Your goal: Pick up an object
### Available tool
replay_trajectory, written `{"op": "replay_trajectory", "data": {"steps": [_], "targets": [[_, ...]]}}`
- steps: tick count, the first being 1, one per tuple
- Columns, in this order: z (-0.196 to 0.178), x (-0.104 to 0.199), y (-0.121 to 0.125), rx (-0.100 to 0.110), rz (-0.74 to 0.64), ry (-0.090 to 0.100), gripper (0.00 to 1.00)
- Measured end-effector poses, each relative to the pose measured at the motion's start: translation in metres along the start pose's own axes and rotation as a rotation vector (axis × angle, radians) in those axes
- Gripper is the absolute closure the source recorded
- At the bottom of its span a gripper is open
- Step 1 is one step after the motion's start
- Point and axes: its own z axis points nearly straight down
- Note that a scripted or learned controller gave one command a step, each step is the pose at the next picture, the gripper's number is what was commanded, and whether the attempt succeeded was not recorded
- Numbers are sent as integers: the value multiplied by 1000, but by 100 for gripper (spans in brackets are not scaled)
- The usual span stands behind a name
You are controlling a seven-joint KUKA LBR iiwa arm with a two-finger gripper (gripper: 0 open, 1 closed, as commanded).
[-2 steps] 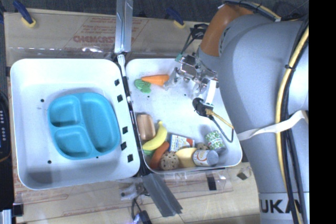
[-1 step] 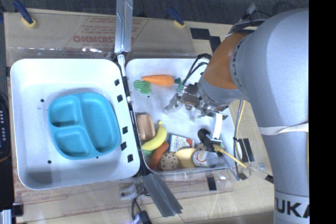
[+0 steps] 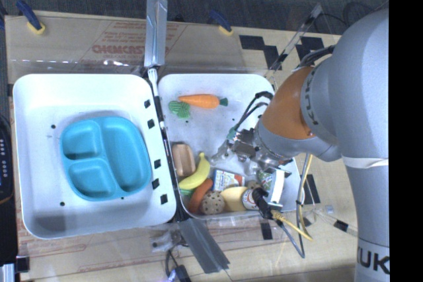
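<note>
White bins [image 3: 39, 142]: two; one carrot [image 3: 199, 101].

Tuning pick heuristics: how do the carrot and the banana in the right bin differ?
The carrot is orange with a green leafy end and lies flat, across the bin; the banana is yellow and curved, lying on a slant. The carrot lies alone at the far end of the right bin; the banana is crowded among other items at the near end. Both are long and narrow.
</note>
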Motion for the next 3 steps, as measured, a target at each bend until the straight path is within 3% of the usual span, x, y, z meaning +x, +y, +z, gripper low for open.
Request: {"op": "replay_trajectory", "data": {"steps": [1, 2, 3], "targets": [[-81, -10, -24, -1, 525, 1, 0], [-79, 24, 0, 0, 348, 0, 0], [-38, 11, -30, -20, 895, 18, 0]]}}
